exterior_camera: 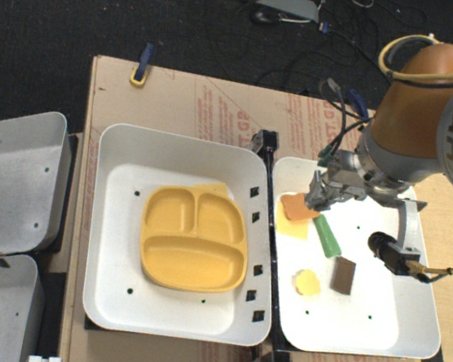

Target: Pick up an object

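Several small objects lie in the right white bin (pixel 373 332): an orange piece (pixel 293 206) on a flat yellow piece (pixel 293 227), a green stick (pixel 327 236), a dark brown block (pixel 343 275) and a small yellow lump (pixel 307 282). My gripper (pixel 321 196) hangs low at the bin's upper left, just right of the orange piece and above the top end of the green stick. Whether it touches the orange piece I cannot tell.
The left white bin (pixel 119 200) holds a yellow divided tray (pixel 195 240). A black divider (pixel 264 243) runs between the bins. A black cable fitting (pixel 389 250) hangs over the right bin. Grey lids (pixel 1 179) lie at the left.
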